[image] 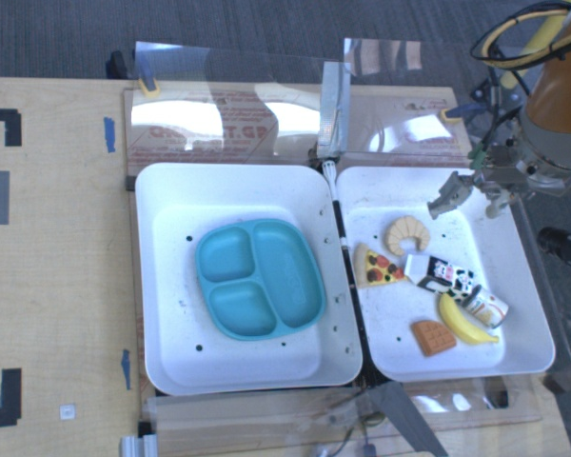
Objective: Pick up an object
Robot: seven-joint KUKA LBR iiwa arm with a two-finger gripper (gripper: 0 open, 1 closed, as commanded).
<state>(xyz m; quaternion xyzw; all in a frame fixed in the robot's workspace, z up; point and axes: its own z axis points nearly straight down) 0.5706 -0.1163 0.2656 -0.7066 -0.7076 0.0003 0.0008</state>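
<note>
Left bin [162,284]: you have one teal divided plate [260,277] lying flat near its middle, three compartments, nothing in any of them.

Right bin [528,346]: this is where your pickable items lie, clustered in the centre and lower half. Going left to right: a toy pizza slice [378,268] close to the left wall; a croissant [407,234] just above and right of it; a small black-and-white carton [443,273] lying on its side just right of the pizza slice; a brown cracker [433,337] lower down, apart from the others; a banana [464,320] touching or overlapping the carton's lower right end.

Gripper [470,194]: it hangs over the upper right part of the right bin, above and right of the croissant. Its two fingers are spread apart, with nothing between them.

Surface: both bins sit on a pale wooden bench [57,255] with black marks and blue tape bits at its left. Clear plastic panels [228,103] stand behind the bins, catching glare. Grey carpet [266,8] lies beyond. Yellow and black cables [523,36] loop at the upper right.
</note>
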